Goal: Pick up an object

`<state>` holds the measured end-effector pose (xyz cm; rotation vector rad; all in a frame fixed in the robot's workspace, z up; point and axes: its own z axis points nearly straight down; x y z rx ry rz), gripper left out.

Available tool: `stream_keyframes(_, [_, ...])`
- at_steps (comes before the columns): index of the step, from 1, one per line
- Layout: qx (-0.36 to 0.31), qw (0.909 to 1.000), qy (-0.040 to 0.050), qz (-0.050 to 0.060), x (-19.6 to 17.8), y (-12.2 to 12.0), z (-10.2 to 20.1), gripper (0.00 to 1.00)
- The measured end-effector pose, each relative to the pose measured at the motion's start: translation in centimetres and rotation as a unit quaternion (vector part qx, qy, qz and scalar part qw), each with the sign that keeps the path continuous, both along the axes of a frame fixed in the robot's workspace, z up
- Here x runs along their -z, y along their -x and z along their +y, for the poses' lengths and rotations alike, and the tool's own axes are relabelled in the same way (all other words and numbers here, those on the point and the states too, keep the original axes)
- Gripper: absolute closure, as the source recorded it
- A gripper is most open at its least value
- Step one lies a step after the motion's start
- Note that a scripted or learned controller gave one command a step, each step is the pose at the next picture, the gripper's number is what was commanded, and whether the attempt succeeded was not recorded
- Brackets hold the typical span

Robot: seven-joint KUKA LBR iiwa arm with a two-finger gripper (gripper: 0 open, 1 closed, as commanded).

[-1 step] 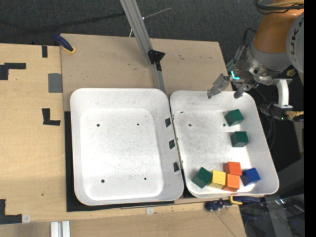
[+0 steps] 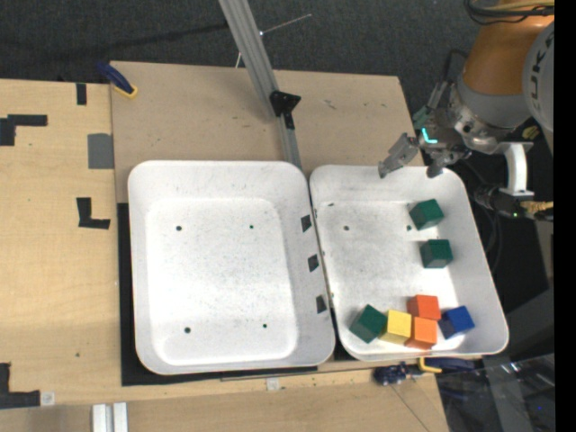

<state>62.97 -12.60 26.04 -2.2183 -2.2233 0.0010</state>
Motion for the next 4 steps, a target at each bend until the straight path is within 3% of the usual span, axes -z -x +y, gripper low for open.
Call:
stream_keyframes(3, [0.0,1.0,0.0002,0.003,15.8,-1.0,1.0,0.0])
stream_keyframes(4, [0.0,1.0,0.0003,0.0,14.4,-1.2,1.0,1.0])
